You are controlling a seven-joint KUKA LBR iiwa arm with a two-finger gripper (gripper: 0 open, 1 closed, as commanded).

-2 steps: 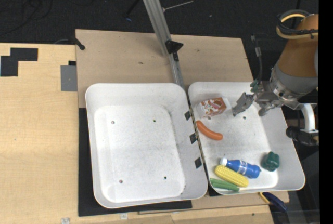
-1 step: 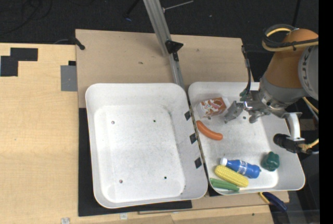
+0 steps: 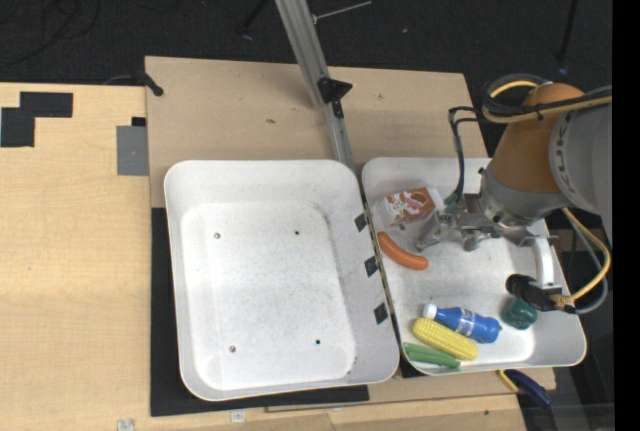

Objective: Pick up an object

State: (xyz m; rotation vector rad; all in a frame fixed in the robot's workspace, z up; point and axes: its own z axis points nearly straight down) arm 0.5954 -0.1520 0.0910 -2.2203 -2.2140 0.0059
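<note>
My gripper (image 3: 450, 237) is low inside the right bin (image 3: 560, 351), open, with bare bin floor between its fingers. A red and white snack bag (image 3: 411, 205) lies just to its left. An orange sausage-shaped toy (image 3: 402, 253) lies below the bag, near the bin's left wall. Toward the front of the bin lie a blue bottle with a white cap (image 3: 466, 322), a yellow corn cob (image 3: 445, 339) and a thin green piece (image 3: 432, 356). A dark teal object (image 3: 519, 313) rests at the right, beside the arm's cables.
The left bin (image 3: 200, 189) stands beside the right one, their walls meeting in the middle. A grey metal rail (image 3: 300, 29) slants down from the back to the bins' far edge. The arm's orange band (image 3: 530, 134) hangs over the right bin's far right corner.
</note>
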